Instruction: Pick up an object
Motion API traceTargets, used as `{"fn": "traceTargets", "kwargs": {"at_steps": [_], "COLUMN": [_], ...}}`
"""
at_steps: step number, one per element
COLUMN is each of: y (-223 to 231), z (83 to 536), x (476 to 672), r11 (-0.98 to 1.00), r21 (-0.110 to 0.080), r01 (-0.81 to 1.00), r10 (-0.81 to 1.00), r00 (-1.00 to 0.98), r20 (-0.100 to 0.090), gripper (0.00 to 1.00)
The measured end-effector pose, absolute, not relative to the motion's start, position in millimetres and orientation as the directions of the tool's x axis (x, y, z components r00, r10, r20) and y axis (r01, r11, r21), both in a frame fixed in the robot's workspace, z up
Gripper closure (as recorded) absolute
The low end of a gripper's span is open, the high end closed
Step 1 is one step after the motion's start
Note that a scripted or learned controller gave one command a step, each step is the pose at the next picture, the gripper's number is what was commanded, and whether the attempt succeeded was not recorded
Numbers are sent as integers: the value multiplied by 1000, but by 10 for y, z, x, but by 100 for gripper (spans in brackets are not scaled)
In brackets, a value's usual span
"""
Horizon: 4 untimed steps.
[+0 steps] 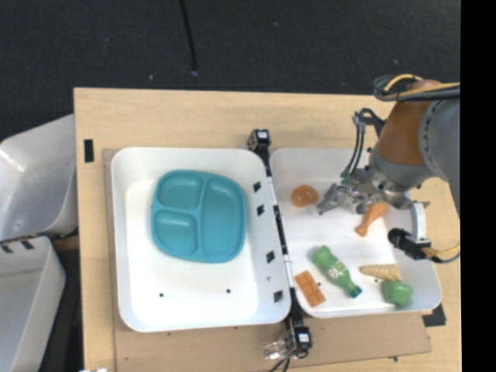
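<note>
fingers (339, 198) spread open, holding nothing, with orange carrot (371, 217) just right of them.

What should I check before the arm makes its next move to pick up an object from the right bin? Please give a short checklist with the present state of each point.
1. Objects available in the right bin: ok. An orange round piece, a carrot, a green bottle, a waffle, a cone and a green pear lie there.
2. End effector over the right bin: ok, between the orange round piece and the carrot.
3. Something held in the end effector: cannot tell.
4. Nearest targets free of neighbours: ok, the orange round piece lies alone.
5. Left bin out of the way: ok, it holds a blue divided plate.
</note>
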<state>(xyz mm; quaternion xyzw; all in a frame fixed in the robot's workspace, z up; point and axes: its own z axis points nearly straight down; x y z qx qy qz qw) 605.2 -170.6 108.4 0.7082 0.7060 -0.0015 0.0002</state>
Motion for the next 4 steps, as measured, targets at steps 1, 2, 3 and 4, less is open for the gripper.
{"fn": "traceTargets", "kwargs": {"at_steps": [1,2,3,4], "y": [-1714,-1710,-1724,-1739], "z": [1221,1725,2377,2107], "x": [6061,5979,5992,5992], "r11": [-5,-7,4,-1], "r21": [3,6,8,-1], "r01": [1000,1000,1000,1000], "r10": [1000,1000,1000,1000], "r00": [5,7,-4,1], "r20": [-2,-1,-2,-2], "gripper": [100,100,100,100]}}
